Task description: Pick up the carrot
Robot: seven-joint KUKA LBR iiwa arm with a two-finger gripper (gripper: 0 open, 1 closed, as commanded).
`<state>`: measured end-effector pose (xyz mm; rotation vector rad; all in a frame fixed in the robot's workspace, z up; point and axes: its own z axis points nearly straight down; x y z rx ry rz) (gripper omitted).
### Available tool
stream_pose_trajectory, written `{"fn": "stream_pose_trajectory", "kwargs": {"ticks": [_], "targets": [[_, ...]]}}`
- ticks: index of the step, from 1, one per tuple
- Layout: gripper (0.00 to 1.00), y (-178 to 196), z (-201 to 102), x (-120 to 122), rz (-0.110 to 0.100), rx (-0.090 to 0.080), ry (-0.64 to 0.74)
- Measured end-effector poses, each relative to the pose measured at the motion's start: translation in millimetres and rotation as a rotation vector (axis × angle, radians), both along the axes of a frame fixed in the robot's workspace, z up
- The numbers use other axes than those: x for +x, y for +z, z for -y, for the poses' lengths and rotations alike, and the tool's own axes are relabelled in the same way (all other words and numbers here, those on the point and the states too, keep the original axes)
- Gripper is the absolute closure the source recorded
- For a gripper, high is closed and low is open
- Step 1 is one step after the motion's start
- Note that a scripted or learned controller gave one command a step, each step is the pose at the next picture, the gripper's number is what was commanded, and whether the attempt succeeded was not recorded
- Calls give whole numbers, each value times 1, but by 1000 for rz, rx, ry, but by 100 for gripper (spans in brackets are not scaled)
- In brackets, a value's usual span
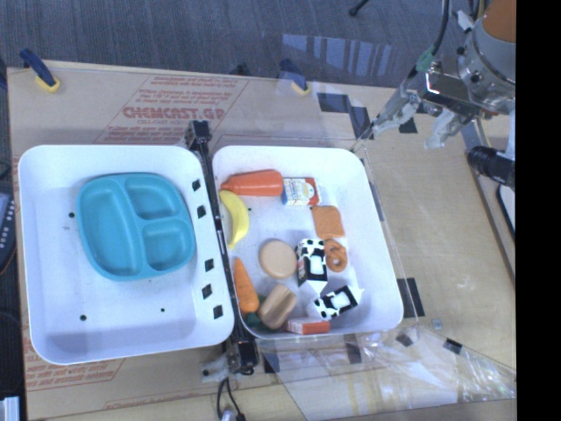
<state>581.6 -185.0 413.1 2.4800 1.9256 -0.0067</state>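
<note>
The carrot (245, 286) is a small orange tapered piece lying along the left wall of the right bin (375, 226), between a yellow banana (235, 217) and a tan bread roll (277, 305). My gripper (414, 125) hangs above the bench past the right bin's far right corner, well away from the carrot. Its two fingers are spread apart with nothing between them.
The right bin also holds a long orange-red piece (252, 182), a small carton (300, 191), a round tan disc (278, 259), a pretzel (336, 255), black-and-white blocks (311, 260) and other toy foods. A blue divided plate (136, 224) lies in the left bin (44, 305).
</note>
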Motion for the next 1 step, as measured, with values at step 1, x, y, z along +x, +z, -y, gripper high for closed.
{"fn": "stream_pose_trajectory", "kwargs": {"ticks": [1], "targets": [[0,23,10,50,-5,0,-11]]}}
